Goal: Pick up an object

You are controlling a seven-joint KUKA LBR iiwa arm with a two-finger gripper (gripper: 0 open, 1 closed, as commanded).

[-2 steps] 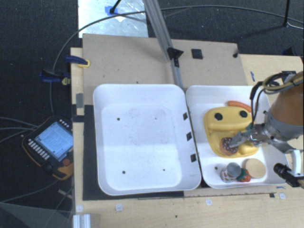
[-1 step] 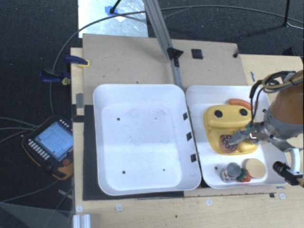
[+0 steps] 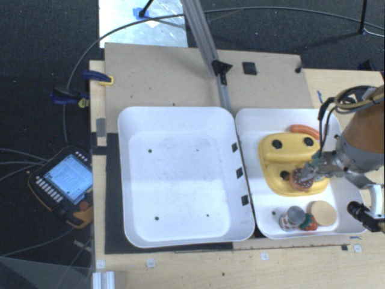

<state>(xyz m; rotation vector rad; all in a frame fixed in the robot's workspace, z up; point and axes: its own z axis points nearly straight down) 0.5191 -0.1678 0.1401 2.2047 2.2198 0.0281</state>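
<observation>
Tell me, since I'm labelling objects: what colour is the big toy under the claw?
Yellow with dark spots: the big toy in the right bin, seen in the camera view.

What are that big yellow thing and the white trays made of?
The yellow object looks like smooth moulded plastic: rounded edges, even colour, dark holes. The two white bins look like thin matte plastic with rounded corners, though the picture leaves it open.

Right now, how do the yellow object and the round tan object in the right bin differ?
The yellow object is much larger than the round tan object. The yellow one has an irregular, lumpy shape with dark spots; the tan one is a plain disc. The yellow one lies mid-bin with the pincer at its lower right part; the tan one sits apart, near the front edge. Both lie in the right bin.
</observation>
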